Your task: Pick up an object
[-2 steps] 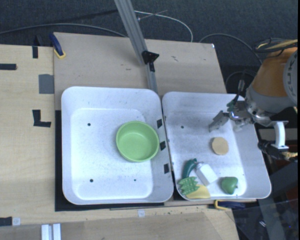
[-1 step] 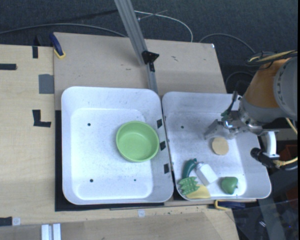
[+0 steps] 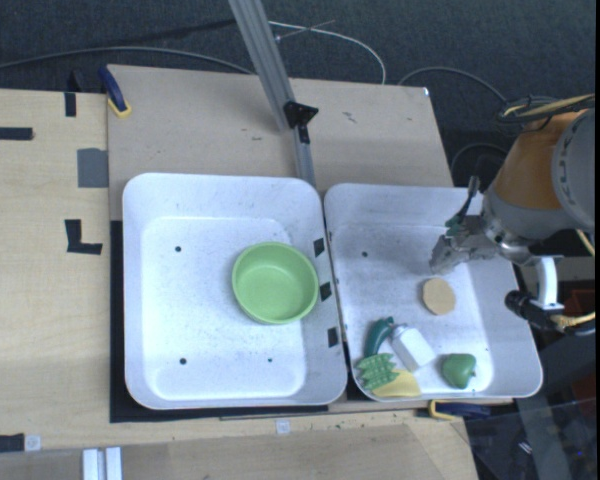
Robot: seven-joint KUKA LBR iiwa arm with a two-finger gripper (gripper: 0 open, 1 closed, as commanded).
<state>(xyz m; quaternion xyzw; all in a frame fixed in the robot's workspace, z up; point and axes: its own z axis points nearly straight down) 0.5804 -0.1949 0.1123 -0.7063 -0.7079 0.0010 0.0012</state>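
Gripper (image 3: 446,251) sits low in the right bin (image 3: 380,218), just above a tan disc (image 3: 439,296); whether its claw is spread cannot be told. Green bowl (image 3: 274,282) occupies the left bin (image 3: 160,218).

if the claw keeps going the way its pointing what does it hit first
The claw points down and left into the right bin. It would probably meet bare bin floor first, just above the tan disc, though depth is hard to judge from this slant.

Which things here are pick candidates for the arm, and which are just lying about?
Pick candidates:
- flat round tan disc, nearest the gripper
- small green rounded piece
- white block
- dark green curved piece
- green and yellow toy corn
- light green plastic bowl

Lying about:
- blue and yellow clamp
- cables
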